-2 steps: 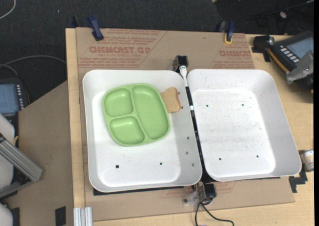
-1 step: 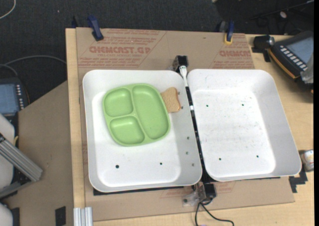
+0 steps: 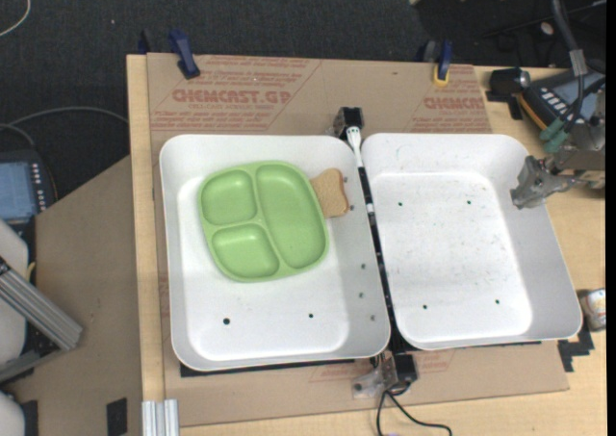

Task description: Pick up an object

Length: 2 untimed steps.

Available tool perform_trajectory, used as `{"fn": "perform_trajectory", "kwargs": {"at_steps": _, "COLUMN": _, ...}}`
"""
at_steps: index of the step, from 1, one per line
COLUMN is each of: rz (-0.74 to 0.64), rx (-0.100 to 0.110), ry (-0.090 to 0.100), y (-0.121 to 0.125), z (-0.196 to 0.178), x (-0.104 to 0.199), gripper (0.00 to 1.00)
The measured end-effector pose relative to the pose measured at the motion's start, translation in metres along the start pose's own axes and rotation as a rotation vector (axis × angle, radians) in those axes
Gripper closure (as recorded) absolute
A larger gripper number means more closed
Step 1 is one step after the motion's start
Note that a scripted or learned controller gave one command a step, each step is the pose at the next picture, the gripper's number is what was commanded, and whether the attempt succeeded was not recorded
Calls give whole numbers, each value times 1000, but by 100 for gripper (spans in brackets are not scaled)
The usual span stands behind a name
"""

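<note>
A green divided plate sits in the left bin, a tan piece touching its edge; the gripper hangs at the right bin rim, grip state unclear

Two white bins on cardboard sheet, blue clamp, yellow clamp

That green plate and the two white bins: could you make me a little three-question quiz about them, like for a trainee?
1. True or false: the green divided plate lies in the left bin.
2. How many compartments does the plate have?
3. The small tan piece sits: A) in the right bin, B) against the plate's right edge, C) on the cardboard.

Key: 1 true; 2 three; 3 B.
</note>
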State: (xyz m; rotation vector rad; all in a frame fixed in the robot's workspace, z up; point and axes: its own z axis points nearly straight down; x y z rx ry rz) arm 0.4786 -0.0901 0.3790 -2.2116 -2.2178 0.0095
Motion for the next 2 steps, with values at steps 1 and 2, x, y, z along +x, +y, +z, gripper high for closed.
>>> {"fn": "perform_trajectory", "kwargs": {"at_steps": 1, "rz": -11, "rx": -3, "ry": 1, "y": 1, "z": 49, "x": 118, "gripper": 100}}
{"fn": "perform_trajectory", "kwargs": {"at_steps": 2, "rz": -5, "rx": -21, "ry": 1, "y": 1, "z": -34, "x": 167, "gripper": 100}}
